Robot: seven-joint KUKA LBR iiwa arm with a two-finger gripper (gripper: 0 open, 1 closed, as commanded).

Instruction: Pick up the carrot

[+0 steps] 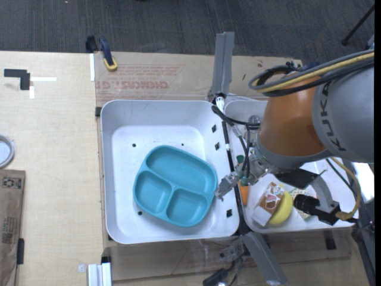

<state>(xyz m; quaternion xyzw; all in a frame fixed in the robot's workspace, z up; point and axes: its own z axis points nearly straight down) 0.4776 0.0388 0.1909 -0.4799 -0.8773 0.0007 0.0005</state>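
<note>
The carrot [243, 193] shows as a small orange stub at the left edge of the right bin [309, 226], close to the divider between the bins. My gripper [238, 180] hangs directly over it, at or just above its top end. The orange-banded wrist [292, 127] covers most of the right bin, and the rest of the carrot is hidden beneath the gripper.
A blue divided plate [174, 185] lies in the left bin [113, 159]. A banana [283, 210] and a white snack packet [267, 202] lie just right of the carrot. Cables [309, 70] loop off the arm above the right bin.
</note>
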